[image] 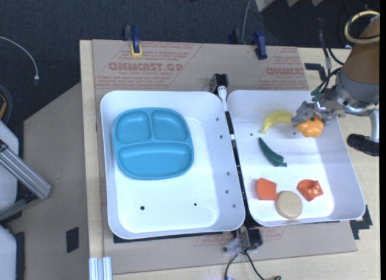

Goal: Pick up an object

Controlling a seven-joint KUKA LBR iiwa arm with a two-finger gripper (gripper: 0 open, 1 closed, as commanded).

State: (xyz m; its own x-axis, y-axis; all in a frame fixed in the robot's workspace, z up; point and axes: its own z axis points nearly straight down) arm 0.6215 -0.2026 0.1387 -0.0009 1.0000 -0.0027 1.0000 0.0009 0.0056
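Bins are sitting side by side on the worktop [181, 61], which looks like a brown board with red lettering and a couple of blue clamps [135, 36] along the far edge. Left bin [169, 212] is carrying a blue divided plate [154, 142] and that's about it.

Right bin [338, 170] is where the stuff is lying. I'm seeing a yellow banana [275, 119] near the far side, a dark green pepper [272, 152] just in front of it lying at a slant, then along the near edge an orange-red block [266, 189], a round tan disc [289, 204] touching or nearly touching it, and a red piece [310, 189] just beside the disc.

I'm reaching in from the right with my grey arm [362, 73], and my end effector [309, 114] is hovering at the far right part of the right bin, right over an orange fruit-looking thing [312, 128]. The orange object is sitting just under and against the tip of my end effector, beside the banana but apart from it. Honestly I can't tell whether I'm spread or pinched here, the metal bits are blurring together from this angle, so I'm not claiming I'm holding the orange thing.
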